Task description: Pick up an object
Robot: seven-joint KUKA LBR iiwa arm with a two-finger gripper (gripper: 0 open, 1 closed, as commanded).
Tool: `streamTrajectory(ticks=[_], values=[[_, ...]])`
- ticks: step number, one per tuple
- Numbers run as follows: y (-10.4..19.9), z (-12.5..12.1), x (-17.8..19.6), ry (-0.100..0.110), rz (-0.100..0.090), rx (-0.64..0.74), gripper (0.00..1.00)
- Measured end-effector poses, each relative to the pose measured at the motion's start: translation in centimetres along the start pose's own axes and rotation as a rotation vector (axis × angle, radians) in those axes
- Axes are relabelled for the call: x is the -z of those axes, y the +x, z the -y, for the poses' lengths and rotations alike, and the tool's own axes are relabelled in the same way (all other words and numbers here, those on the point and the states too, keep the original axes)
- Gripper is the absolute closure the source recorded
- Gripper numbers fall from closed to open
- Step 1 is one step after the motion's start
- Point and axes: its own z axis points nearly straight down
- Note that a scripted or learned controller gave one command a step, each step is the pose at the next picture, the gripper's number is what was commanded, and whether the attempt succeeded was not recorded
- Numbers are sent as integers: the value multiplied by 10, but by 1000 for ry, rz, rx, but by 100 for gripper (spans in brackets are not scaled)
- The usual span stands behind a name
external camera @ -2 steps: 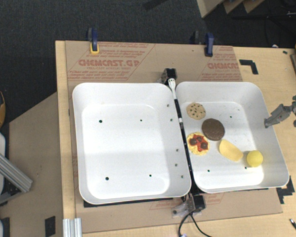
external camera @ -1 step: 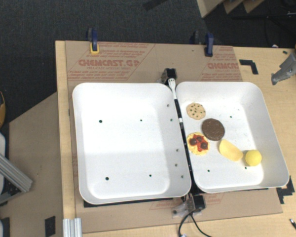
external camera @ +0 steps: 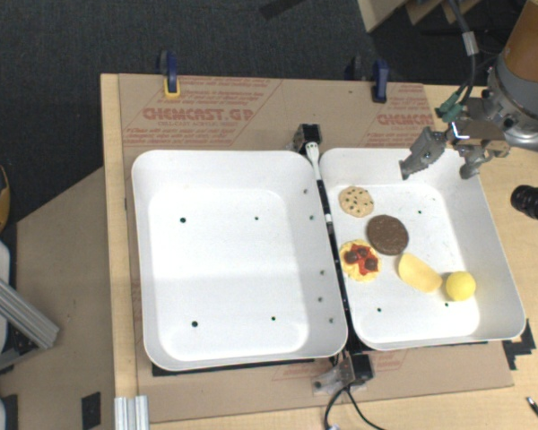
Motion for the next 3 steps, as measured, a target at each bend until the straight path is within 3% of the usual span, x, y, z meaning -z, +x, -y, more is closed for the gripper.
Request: streamTrajectory(ticks=[1,2,3], values=[[84,13,120,-26,2,1,0],[142,-31,21,0,3,-2,0],[138,-31,38,-13,4,-7,100]])
